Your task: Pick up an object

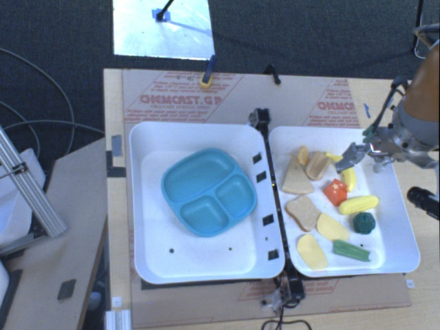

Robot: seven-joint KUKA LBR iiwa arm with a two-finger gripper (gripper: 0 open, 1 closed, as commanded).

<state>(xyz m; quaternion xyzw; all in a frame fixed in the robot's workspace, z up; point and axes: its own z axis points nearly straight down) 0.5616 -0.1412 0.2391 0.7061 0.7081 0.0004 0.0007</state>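
- Take the right bin [405, 253] as your landmark: along its near edge you see a green bean pod [351, 251] and a pale yellow chip [312, 251]; just behind them sit a dark green broccoli [364, 221] and a second yellow piece [333, 227].
- In the middle of the right bin you count two bread slices [303, 212], one red tomato [335, 192] and one corn cob [359, 203], all lying loose.
- Toward its far side lie a bun [317, 165] and a banana [348, 178].
- The tool [353, 156] hangs over the right bin's far side, just above the banana; you cannot tell whether its fingers are spread or pressed together.
- Nothing shows between the fingers, so judge the pick as not yet made: closing and lifting are left.
- Left of the right bin, the second bin [151, 253] holds one blue divided plate [208, 192].
- Both bins rest on the table [179, 91].
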